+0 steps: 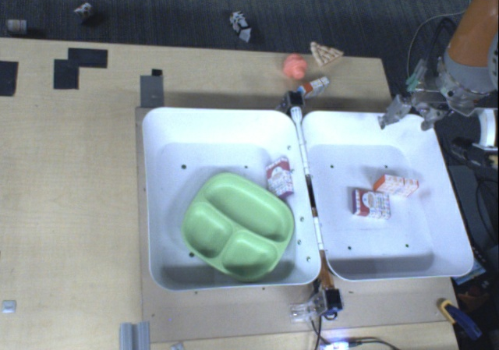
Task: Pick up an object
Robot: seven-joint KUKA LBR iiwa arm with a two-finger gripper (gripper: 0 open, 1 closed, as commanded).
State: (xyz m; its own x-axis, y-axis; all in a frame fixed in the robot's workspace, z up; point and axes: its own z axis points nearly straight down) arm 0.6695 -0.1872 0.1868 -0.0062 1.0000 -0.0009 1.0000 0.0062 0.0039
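Note:
In the right bin [437, 185] lie a red and white box [371, 203] and, just up and right of it, an orange and white carton [395, 184]. The left bin [168, 185] holds a green divided plate [238, 224] and a small red and white packet [279, 178] at the plate's upper right. My gripper [407, 118] hangs over the right bin's far right corner, well above and behind the two cartons. It is open, with nothing between its fingers.
Behind the bins on the bench lie a pink ball [295, 66], a toy pizza slice [326, 53] and a small tube [312, 88]. The ridge where the two bins meet [306, 185] runs down the middle. Cables hang at the right by the arm.

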